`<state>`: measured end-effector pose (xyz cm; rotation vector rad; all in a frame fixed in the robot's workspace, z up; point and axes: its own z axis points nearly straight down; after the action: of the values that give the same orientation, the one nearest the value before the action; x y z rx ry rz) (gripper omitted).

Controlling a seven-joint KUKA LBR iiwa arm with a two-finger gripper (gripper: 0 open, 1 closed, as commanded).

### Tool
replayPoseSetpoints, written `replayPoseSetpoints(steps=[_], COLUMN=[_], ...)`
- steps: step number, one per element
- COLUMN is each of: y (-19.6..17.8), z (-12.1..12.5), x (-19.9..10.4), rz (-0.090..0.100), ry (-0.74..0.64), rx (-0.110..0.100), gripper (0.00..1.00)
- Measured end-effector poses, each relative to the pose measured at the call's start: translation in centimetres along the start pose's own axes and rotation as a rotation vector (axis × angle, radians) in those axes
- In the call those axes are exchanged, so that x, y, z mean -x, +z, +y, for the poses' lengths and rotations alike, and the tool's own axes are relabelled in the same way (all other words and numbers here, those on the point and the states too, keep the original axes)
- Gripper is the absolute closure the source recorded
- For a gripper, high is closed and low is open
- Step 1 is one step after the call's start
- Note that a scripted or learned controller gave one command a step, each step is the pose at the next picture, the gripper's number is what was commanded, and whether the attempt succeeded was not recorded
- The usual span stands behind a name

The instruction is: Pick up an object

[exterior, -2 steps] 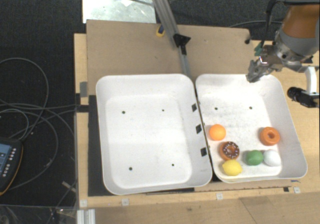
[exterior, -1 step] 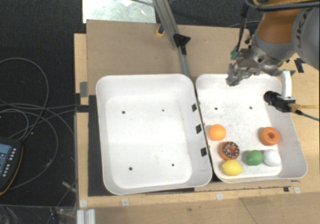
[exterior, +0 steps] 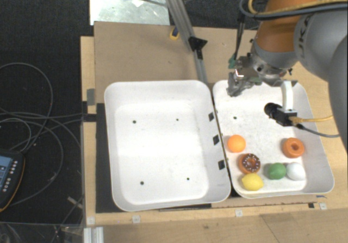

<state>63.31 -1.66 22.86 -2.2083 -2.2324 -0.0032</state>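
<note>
The gripper (exterior: 235, 87) hovers at the far end of the right bin (exterior: 326, 174); whether it is spread or pressed together cannot be told. Well nearer than it lie an orange ball (exterior: 236, 143), a chocolate doughnut (exterior: 250, 163), and a lemon (exterior: 252, 182). The ball looks smooth, round, probably light plastic and apt to roll; it is best pinched across its middle.

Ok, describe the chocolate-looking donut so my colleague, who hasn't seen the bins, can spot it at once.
Look in the right bin, at the cluster of small items along its near edge. The brown donut sits just below the orange ball and above the yellow lemon. It is the only dark ring with speckled topping; the other ring is plain orange.
</note>
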Motion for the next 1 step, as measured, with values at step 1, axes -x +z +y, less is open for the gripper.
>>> replayPoseSetpoints(steps=[1], y=[0.67], z=[-1.26], x=[-5.10], rz=[0.000], ry=[0.000], rx=[-0.001], gripper=[1.00])
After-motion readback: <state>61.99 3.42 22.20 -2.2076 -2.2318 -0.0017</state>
